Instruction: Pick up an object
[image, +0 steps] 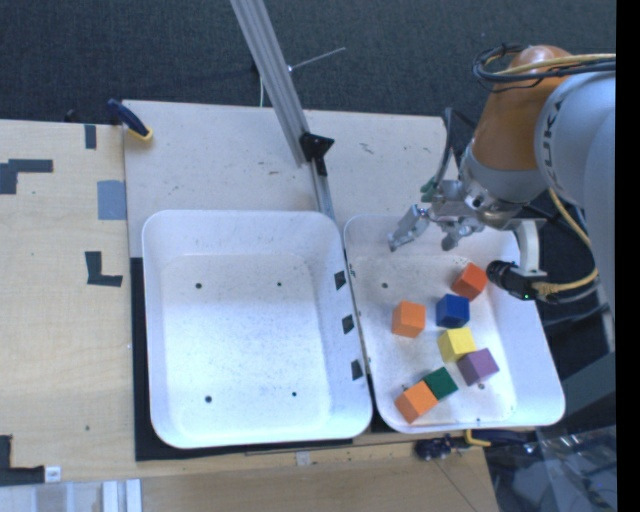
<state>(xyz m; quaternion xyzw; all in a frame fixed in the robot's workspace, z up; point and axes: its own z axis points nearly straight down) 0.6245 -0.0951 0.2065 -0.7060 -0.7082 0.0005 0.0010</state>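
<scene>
Seven small blocks, scattered loose in the right bin (530, 400): nearest the tool an orange-red block (470, 280) towards the bin's right wall, just below it a blue block (453, 310), to the left of that an orange block (408, 319) standing apart. Lower down, a yellow block (457, 344) touching or nearly touching a purple block (478, 366), then a green block (439, 383) pressed against another orange block (416, 401) near the front rim. All roughly cubic, so no long axis to line up with.

Above the bin's far end, the gripper (428, 230), fingers spread apart with clear space between them and nothing held. From there, every block lies towards the near edge of the bench, lower in the camera view; the orange-red block slightly right of the tool, the lone orange block almost straight below it. Probably the easiest target: the lone orange block, free on all sides, whereas the paired blocks leave little room for a finger between them.

To the left, touching along the shared rim, the left bin (160, 240), with a few dark specks on its floor. Beyond both bins, a slanted metal rail (280, 85) crossing the bench top.
</scene>
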